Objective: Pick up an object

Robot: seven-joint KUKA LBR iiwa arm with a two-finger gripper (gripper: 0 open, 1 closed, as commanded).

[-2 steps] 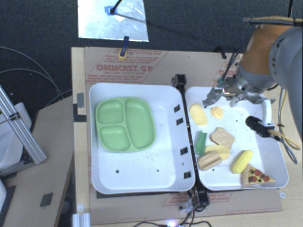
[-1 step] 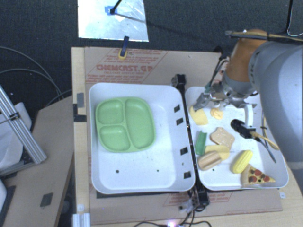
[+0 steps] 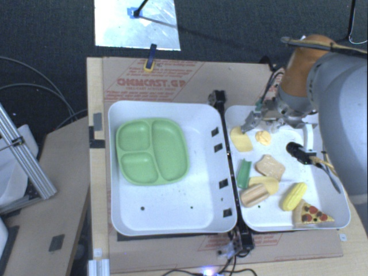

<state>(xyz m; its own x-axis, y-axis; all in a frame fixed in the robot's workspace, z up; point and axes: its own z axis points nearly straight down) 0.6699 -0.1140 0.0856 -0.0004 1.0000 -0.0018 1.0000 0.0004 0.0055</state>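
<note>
So the end effector is seen low over the far left part of the right bin, carried on the grey arm that comes in from the right. How wide it's open can't be told from this angle, and neither can whether anything is gripped

The stuff to be picked is all found in that right bin. A pale yellow wedge and a small round yellow piece are laid side by side just near of the end effector, very close to it. A bit nearer, a bread slice is seen in the middle of the bin, with a green pod to its left, just beside the bin's left wall. A tan and yellow bun-like piece is tucked against the near end of the pod. Further right a corn cob is laid at a slant, and a pizza slice is parked by the near right corner

The left bin is taken up by a green divided plate, laid flat in its far left part. Both bins are set side by side on the bench, which is covered by printed brown board
</note>
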